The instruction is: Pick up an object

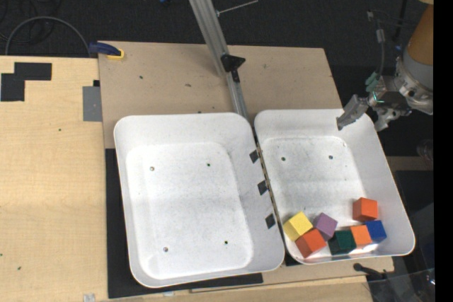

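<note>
The left bin (187, 194) is sitting beside the right bin (327, 152). Blocks are clustering in the right bin's near corner: yellow (298, 225), purple (325, 224), orange (365, 208), blue (376, 230). The gripper (368, 113) is hovering over that bin's far right rim, fingers spread, gripping nothing.

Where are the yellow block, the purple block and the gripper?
yellow block (299, 224): camera view, its top face.
purple block (325, 223): camera view, its top face.
gripper (367, 112): camera view, between its fingertips.

Most of the right bin's floor (311, 166) is left bare, while its near corner is crowded by touching blocks (333, 226), walled in by the rim.
</note>
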Action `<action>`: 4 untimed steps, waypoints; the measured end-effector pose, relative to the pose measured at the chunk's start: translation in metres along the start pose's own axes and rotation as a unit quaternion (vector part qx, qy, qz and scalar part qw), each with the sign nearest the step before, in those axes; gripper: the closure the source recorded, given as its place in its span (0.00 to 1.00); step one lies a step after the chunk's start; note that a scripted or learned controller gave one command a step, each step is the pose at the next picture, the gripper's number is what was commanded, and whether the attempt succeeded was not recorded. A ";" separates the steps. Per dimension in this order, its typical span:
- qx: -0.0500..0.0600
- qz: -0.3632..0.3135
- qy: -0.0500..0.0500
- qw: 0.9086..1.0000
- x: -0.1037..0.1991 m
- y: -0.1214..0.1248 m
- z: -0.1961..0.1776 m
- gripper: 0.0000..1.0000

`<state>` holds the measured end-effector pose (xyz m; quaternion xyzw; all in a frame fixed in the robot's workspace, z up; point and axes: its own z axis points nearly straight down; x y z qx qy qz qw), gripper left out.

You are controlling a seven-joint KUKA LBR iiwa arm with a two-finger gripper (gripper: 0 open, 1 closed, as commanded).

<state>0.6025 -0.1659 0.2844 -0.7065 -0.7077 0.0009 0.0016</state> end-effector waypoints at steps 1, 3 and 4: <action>0.003 0.002 0.000 1.000 -0.011 -0.056 0.036 0.00; -0.005 -0.001 0.000 1.000 0.173 -0.084 -0.105 0.00; -0.005 -0.002 -0.001 1.000 0.150 -0.085 -0.237 0.00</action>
